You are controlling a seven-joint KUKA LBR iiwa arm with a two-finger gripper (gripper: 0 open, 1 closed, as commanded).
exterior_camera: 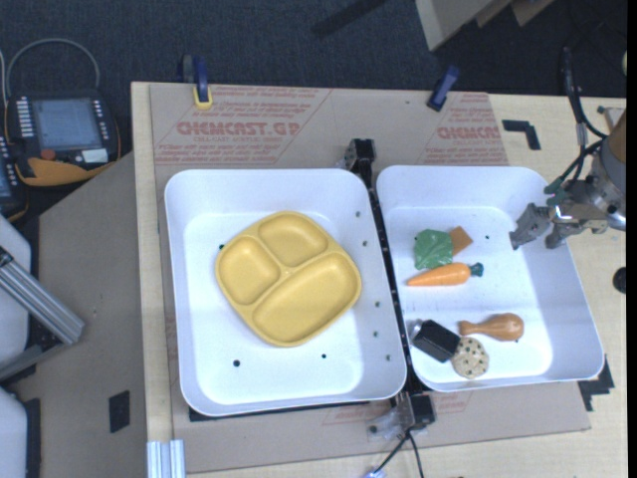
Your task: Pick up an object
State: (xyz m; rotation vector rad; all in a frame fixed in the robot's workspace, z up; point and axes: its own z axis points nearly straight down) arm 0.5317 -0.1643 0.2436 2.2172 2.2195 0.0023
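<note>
The right bin [557, 297] holds an orange carrot [438, 276] with a green leafy piece [434, 248] just behind it. Nearer the front lie a brown chicken drumstick [493, 327], a speckled cookie [470, 358] and a small black block [435, 341]. My gripper [542, 227] hangs over the right bin's far right side, to the right of the carrot and apart from it. Nothing shows between its fingers, which stand spread.
The left bin [199, 267] bears a yellow divided plate [289, 277]. A black clamp [360, 153] sits at the back between the bins. A pendant with a screen [62, 127] lies off the bench at the left.
</note>
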